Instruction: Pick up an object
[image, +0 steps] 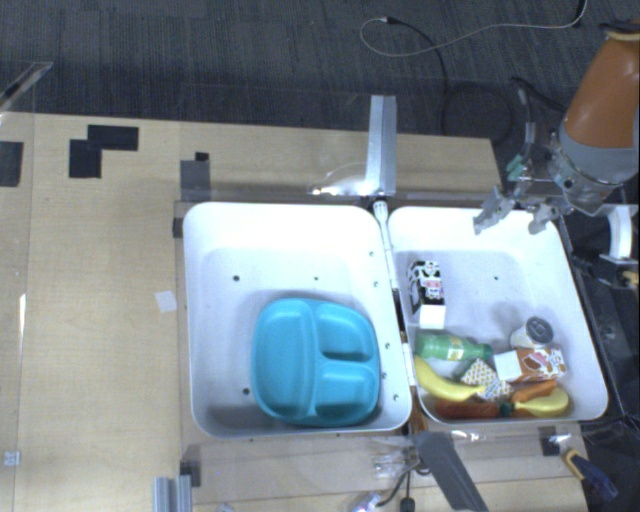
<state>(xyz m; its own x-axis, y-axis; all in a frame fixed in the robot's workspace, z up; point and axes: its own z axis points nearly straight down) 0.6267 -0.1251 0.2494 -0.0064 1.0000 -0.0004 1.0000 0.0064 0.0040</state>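
Hovering above the far edge of the right bin (585, 300), the gripper (517, 216) is held with jaws wide and empty, well apart from the banana (440, 383) and green bottle (450, 348) heaped along the near wall.

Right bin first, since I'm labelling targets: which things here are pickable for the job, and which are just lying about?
For the job: gripper, green bottle, banana, cow-print carton, small can, all in the right bin.

Lying about: blue tray, left bin, cable.
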